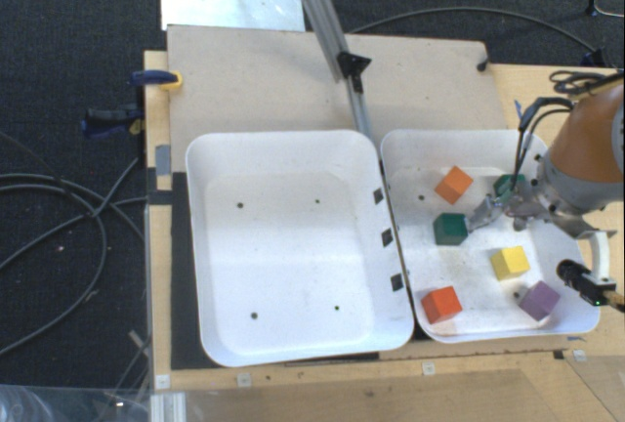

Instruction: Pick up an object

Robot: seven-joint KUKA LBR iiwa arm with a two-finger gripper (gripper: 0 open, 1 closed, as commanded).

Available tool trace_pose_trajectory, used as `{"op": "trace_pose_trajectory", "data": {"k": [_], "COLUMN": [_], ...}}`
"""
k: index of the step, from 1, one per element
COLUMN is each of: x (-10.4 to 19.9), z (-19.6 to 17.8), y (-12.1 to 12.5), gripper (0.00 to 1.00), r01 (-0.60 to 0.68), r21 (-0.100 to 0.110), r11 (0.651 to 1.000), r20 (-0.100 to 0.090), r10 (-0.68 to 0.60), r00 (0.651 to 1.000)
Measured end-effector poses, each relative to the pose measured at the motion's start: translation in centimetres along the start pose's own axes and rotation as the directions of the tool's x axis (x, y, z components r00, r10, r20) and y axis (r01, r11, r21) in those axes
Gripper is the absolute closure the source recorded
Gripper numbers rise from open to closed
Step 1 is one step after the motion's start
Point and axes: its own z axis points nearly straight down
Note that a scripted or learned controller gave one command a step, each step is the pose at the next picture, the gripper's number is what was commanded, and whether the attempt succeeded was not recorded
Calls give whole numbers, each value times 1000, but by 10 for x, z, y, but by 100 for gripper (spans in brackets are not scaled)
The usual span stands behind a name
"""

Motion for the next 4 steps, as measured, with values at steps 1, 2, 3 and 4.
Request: {"op": "trace_pose_trajectory", "data": {"k": [1,2,3,4], "x": [53,25,26,71], "z": [33,32,22,-37], "y": [53,106,105,21], "gripper": [0,0,100,100], "r01": [7,2,6,-3], "r21": [16,15,18,26], "r11": [1000,1000,1000,1000], "r20": [-4,-1,0,-6], "r10": [-7,-2,-6,3], "r00": [1000,1000,1000,1000]}}
